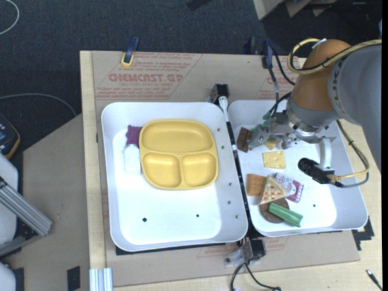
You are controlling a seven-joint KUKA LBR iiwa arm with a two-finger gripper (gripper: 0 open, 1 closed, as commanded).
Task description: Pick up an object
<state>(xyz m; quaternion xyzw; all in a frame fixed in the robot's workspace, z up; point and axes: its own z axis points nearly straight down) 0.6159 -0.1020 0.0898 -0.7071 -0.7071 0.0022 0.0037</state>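
So the arm [357, 77] came in from the right side of the camera view, grey body with the orange band [318, 71] bulging up near the top, and the wrist bent down over the back half of the right bin [330, 210]. The gripper [270, 136] sat low at the end of it, pointing toward the divider between the two bins. Honestly couldn't make out whether it was spread apart or closed up, that bit was just a muddle of metal from this angle, and nothing looked gripped. Closest stuff: a small brown chunk [244, 139] just to the gripper's left, near the bin wall, and a yellow cheese square [274, 159] just in front of it, lying flat on the bin floor. Whether either one touched the gripper, no idea. Further toward the front was a little pile, well clear of the gripper: a tan cracker [255, 183], a pizza slice toy [273, 193] touching it, a pink wrapper [295, 190] beside that, then a green cylinder [285, 213] lying across a brown disc [271, 214]. The left bin [163, 223] held a yellow divided tray [179, 152] with a purple item [133, 134] and a white bottle [131, 160] tucked along its left edge.
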